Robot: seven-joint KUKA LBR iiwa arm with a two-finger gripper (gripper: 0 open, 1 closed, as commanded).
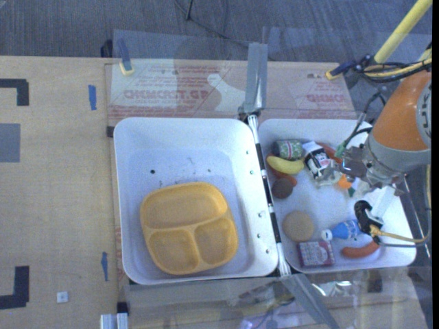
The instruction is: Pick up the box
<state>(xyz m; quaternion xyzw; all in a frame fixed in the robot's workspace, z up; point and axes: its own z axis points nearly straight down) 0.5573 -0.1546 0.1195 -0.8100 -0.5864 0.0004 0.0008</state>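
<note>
Box (316, 253) first: in the camera view it is the small reddish one lying flat at the lower edge of the right bin (322, 208), close to that bin's near wall. A tan round disc (299, 225) sits just above and left of it, a blue-and-white toy (346, 230) is up to its right, and an orange sausage (359, 250) lies near it on the right. My tool (353, 172) hangs over the upper right part of the same bin, near a small white bottle (315, 160) and well apart from the box. Seen from above under the wrist, I cannot tell whether it is spread or pressed together. To do this step well, I judge I should travel toward the lower middle of the frame, high enough to clear the toy. Then I should centre over the box, turn so the grip crosses its narrower side, and come down straight. The wall and the sausage leave little room, so a sloppy descent could nudge the box or catch a neighbour. The left bin (137, 156) with its yellow divided plate (188, 228) needs no attention.
</note>
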